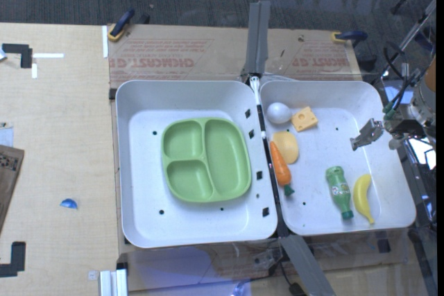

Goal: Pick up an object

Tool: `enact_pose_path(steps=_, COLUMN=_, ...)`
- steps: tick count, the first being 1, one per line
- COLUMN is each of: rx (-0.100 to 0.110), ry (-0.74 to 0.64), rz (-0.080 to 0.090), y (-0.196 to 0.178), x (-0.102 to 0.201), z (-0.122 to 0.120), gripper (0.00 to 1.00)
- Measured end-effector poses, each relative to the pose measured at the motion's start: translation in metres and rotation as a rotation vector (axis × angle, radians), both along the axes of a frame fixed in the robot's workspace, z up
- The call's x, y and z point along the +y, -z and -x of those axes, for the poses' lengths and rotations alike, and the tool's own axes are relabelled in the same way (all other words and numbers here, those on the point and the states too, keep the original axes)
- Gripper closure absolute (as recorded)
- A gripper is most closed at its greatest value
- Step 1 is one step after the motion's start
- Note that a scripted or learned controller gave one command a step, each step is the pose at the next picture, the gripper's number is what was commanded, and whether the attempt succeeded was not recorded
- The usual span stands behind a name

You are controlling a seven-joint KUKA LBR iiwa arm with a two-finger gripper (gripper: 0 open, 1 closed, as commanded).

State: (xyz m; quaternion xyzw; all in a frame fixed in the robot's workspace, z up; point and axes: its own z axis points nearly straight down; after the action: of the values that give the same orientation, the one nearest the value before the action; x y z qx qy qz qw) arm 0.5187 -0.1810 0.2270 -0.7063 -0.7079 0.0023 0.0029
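I see the gripper [374,132] above the right bin [388,215], with the banana [363,197] and the green bottle [339,192] below it, nothing between its fingers.

One fixed camera looks down at a slant on my bench [55,149] and both bins, from moderately far.

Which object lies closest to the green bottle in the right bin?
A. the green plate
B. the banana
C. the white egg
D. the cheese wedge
B: the banana lies just beside the green bottle in the right bin; every other listed object sits farther away.
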Motion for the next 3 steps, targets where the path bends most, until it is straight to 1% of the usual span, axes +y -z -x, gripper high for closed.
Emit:
enact_pose_path(steps=1, rx=-0.003, ry=-0.061, rz=-0.001, y=0.138, x=-0.008, z=0.019, gripper=0.0)
enact_pose_path(steps=2, rx=-0.003, ry=-0.002, rz=0.0, y=0.138, x=-0.016, z=-0.017, gripper=0.0)
enact_pose_path(steps=3, rx=-0.004, ry=0.138, rz=-0.014, y=0.136, x=-0.032, z=0.037, gripper=0.0)
